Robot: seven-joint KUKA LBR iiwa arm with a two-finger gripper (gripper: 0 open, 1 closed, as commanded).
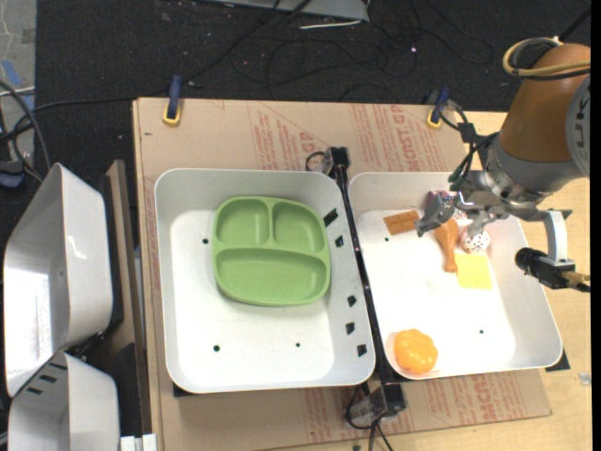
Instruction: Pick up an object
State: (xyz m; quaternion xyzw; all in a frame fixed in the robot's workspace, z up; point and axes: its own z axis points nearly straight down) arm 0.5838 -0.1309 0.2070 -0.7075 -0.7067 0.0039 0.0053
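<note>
Gripper (457,216) hangs low in the right bin (526,346), fingers spread astride an orange stick (448,242) (apparently lined up to pinch it). Yellow block (474,272) lies just below; orange ball (415,350) well below.

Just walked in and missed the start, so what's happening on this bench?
A robot arm reaches in from the right, with its gripper down over the far part of the right bin. Below it lie an orange stick, a brown piece, a yellow block and a small dotted white thing. An orange lump sits at that bin's near edge. The left bin holds a green tray. Nothing looks lifted yet.
</note>
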